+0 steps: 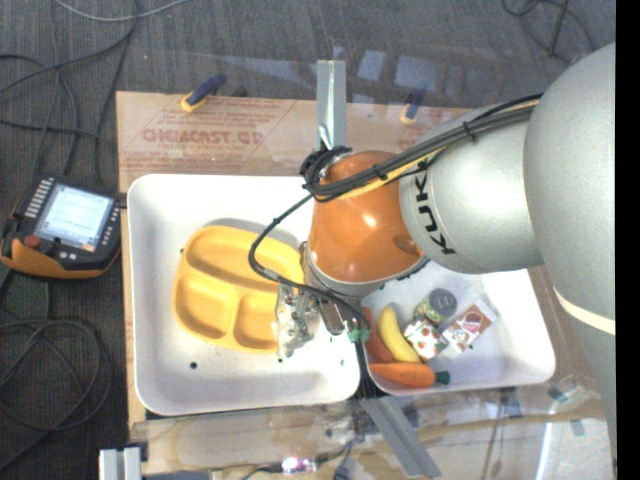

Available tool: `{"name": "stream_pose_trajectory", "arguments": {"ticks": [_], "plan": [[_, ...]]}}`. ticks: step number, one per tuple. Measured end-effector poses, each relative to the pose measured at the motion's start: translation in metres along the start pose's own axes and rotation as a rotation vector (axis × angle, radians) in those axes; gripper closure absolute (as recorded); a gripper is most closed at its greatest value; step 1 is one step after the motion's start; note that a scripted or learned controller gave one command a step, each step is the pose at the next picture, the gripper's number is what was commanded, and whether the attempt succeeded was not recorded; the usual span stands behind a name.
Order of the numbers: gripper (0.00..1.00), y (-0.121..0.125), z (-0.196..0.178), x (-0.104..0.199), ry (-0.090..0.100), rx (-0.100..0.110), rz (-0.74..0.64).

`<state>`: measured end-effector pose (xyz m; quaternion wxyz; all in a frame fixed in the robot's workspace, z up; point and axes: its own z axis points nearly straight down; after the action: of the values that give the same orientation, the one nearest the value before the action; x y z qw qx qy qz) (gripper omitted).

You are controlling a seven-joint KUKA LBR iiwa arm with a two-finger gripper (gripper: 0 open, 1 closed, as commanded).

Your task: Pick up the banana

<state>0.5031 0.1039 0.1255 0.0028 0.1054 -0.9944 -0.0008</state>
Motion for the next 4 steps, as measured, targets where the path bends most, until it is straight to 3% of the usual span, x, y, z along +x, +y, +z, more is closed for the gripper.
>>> {"name": "stream_pose_trajectory", "arguments": {"ticks": [1, 2, 3, 4], "plan": [[0.00, 0.001, 0.000, 0.000, -0.002, -0.001, 0.000], [0.00, -0.052, -0.059, -0.062, -0.007, 0.004, -0.010], [0.00, 0.013, -0.012, -0.095, -0.007, 0.001, -0.316], [0.00, 0.030, 0.023, -0.157, -0.028, 0.006, -0.487]]}}
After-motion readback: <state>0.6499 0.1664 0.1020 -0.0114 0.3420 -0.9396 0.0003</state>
